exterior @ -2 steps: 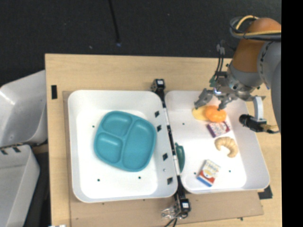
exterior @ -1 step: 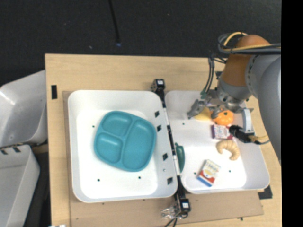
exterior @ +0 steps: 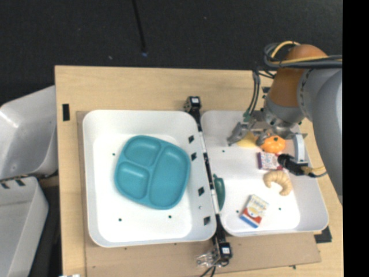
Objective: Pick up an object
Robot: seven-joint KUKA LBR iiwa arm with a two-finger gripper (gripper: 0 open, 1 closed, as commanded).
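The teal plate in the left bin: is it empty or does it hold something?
Empty. The plate lies flat in the left bin, and all three compartments show bare teal.

Bench [exterior: 144, 88] — pale wood, rectangular. Bears two shallow white bins side by side: left bin [exterior: 98, 212] at nine o'clock, right bin [exterior: 305, 212] at three o'clock — rims touching.

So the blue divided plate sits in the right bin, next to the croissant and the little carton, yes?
Not quite. The camera view shows the blue divided plate alone in the left bin. The croissant and the little carton do lie in the right bin.
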